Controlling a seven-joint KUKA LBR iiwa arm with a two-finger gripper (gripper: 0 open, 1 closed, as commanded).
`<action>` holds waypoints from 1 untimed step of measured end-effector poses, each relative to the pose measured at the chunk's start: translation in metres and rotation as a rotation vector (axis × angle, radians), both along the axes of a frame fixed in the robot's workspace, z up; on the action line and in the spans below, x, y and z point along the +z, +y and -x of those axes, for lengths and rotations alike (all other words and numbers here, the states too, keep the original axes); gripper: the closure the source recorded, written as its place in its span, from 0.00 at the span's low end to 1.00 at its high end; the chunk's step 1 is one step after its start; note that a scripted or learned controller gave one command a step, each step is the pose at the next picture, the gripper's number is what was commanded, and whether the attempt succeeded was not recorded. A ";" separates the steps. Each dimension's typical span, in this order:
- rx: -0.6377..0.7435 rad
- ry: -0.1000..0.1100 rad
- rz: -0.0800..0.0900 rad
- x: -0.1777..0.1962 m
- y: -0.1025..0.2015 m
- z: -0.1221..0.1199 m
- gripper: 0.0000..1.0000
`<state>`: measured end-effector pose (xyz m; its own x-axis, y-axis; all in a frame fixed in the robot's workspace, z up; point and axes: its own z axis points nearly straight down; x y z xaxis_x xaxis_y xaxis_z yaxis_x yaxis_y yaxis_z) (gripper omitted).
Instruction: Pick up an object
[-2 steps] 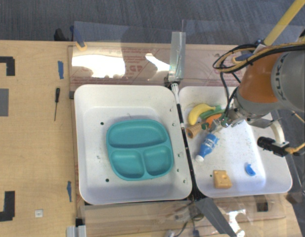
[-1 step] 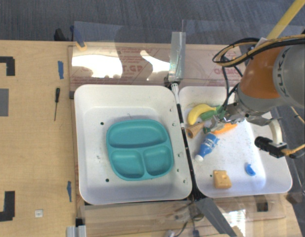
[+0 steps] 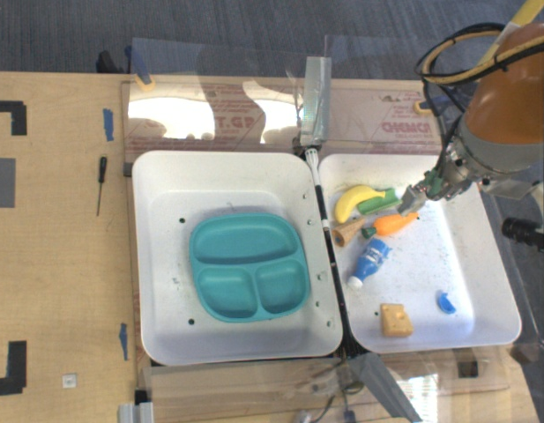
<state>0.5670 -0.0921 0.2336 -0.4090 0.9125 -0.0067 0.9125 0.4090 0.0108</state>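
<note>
My gripper (image 3: 416, 201) reaches into the right bin (image 3: 483, 236) from the upper right. Its tip is just above the right end of an orange carrot (image 3: 393, 225) and beside a green piece (image 3: 374, 204). A yellow banana (image 3: 352, 200) lies left of the green piece. A brown piece (image 3: 346, 232) sits below the banana. A blue-and-white bottle (image 3: 370, 261) lies under the carrot. Nearer the front are a tan block (image 3: 396, 320) and a small blue piece (image 3: 445, 303). Nothing visibly hangs from the gripper.
The left bin (image 3: 157, 236) holds a teal divided plate (image 3: 249, 265). A metal post (image 3: 316, 104) stands at the back between the bins. The arm's orange band (image 3: 510, 104) and black cables (image 3: 448, 55) hang over the right bin's back right corner.
</note>
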 end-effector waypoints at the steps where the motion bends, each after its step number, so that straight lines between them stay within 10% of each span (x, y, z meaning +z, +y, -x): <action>1: -0.122 0.022 -0.002 -0.124 -0.027 -0.013 0.00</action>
